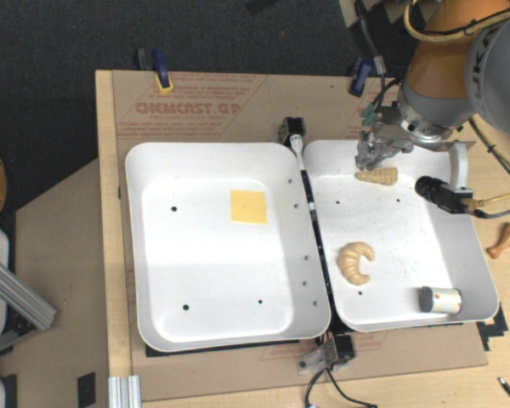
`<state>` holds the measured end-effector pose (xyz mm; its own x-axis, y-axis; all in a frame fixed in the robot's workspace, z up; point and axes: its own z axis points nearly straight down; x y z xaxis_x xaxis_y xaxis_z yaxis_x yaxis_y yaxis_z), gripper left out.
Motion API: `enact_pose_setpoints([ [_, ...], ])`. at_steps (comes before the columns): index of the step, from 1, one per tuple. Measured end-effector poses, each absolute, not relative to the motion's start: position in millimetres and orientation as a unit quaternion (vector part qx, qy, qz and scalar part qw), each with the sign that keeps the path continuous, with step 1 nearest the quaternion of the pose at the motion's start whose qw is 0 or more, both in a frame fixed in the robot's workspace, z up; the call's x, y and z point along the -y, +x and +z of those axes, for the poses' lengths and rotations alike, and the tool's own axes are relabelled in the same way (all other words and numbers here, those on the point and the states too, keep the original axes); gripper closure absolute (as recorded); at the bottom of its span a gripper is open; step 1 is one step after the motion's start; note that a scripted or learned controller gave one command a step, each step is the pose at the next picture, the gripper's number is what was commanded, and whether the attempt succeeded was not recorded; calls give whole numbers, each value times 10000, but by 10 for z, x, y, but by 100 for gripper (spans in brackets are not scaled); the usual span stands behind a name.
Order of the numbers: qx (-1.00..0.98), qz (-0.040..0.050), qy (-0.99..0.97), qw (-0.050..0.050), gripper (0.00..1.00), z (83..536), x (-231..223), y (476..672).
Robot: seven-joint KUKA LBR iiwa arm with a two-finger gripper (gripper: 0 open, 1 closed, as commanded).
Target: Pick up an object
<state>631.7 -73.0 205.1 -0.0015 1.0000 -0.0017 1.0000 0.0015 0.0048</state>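
While I watch from the overhead camera, the pincer (373, 161) is down in the far part of the right bin (467, 253), its tip touching or just above a small tan ridged piece (377, 176) that lies near the bin's back wall. I cannot tell from this angle whether it is released or clenched, and I cannot see the piece between its tips. Nearer the middle of the same bin lies a croissant-shaped object (357, 262), curled, well apart from the pincer. In the near right corner rests a small white cylinder with a dark end (440, 299), lying on its side. The left bin (153, 177) carries a flat yellow square (248, 206) toward its upper middle. Both bins sit on a brown sheet covering the tabletop (212, 104), and red printed lettering on it reads roughly "CHEMCAST GP", partly faded; smaller lines beneath are too faint for me to read. A blue clamp (160, 68) grips the sheet's far left edge.
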Motion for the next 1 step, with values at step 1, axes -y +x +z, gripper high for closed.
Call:
enact_pose_setpoints([
  [1,-7096,77,7045,76,100,3632,238,6512],
])
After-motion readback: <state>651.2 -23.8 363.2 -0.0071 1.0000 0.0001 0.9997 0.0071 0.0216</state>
